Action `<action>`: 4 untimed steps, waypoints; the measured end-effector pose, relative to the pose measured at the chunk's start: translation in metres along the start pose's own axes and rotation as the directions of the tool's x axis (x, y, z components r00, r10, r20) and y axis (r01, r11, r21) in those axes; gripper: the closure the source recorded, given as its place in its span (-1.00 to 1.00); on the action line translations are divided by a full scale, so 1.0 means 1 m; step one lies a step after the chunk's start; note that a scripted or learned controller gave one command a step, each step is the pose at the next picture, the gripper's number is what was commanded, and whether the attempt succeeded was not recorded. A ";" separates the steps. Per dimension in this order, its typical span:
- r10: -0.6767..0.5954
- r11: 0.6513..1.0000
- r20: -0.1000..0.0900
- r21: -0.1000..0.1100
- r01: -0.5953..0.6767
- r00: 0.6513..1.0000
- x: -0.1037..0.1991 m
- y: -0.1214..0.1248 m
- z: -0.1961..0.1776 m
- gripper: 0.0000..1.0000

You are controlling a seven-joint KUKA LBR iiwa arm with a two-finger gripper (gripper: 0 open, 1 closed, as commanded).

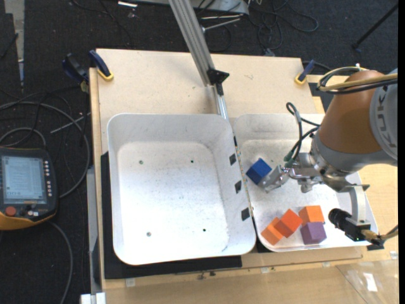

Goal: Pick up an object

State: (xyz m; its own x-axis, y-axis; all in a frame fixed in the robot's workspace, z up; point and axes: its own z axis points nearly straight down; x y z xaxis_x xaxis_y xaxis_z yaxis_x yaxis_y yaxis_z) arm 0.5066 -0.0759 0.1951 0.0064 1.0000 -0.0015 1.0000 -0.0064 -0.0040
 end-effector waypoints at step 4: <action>-0.011 1.000 0.000 -0.009 0.011 1.000 -0.029 0.107 0.100 -1.00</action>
